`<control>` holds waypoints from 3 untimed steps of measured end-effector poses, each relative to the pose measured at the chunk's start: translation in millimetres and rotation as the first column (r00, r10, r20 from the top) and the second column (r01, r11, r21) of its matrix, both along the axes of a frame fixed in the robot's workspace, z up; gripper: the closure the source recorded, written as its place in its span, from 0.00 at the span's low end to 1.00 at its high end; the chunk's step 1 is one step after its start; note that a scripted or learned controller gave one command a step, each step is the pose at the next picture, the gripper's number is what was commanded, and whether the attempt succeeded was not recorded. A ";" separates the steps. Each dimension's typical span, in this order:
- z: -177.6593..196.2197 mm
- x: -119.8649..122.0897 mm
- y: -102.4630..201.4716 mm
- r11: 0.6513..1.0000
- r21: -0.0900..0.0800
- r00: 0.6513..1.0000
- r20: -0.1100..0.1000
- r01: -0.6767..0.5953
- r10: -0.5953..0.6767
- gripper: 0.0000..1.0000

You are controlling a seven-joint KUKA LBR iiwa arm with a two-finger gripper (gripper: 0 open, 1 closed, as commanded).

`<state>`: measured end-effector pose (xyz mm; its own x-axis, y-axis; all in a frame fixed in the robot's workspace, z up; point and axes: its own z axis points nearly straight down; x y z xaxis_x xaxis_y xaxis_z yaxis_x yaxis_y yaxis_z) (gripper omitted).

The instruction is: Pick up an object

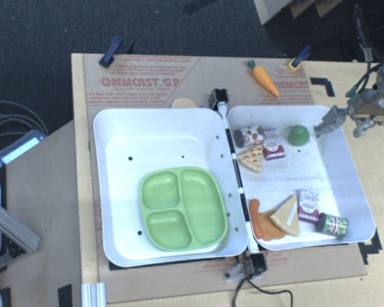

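A bench covered by a brown cardboard sheet (147, 75) holds 2 shallow white bins side by side, seen from above at a slant.

The left bin (115, 139) fills the centre-left of the frame and holds a light green plate (182, 208) with 3 compartments, lying in the bin's lower half.

The right bin (345, 171) sits at centre-right and holds several small items. In its upper part, near the divide between the bins, lie a small grey-and-red can (251, 135), a dark red packet (273, 148) and a pizza slice (251, 159), bunched closely together. A green ball (299, 135) rests just to their right. Along the bin's lower edge lie an orange piece (261, 221), a tan cheese wedge (286, 215) overlapping it, a white-and-red packet (308, 203), and a small can with a green label (333, 224) on its side.

Outside the bins, on the cardboard at upper right, lies an orange toy carrot (265, 78). A blue clamp (110, 52) grips the cardboard's upper left edge and another clamp (300, 57) sits at the upper right.

The gripper (347, 123) is at the right edge of the frame, over the upper right corner of the right bin, right of the green ball and apart from it. Its 2 fingers are spread with nothing between them.
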<state>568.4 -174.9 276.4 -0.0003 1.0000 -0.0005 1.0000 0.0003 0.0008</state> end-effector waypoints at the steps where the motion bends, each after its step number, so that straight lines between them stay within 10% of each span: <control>1: -75.6 84.6 33.4 1.000 0.001 1.000 0.000 -0.001 0.001 0.00; 3: -188.2 99.9 -10.3 1.000 -0.002 1.000 0.005 0.000 0.000 0.00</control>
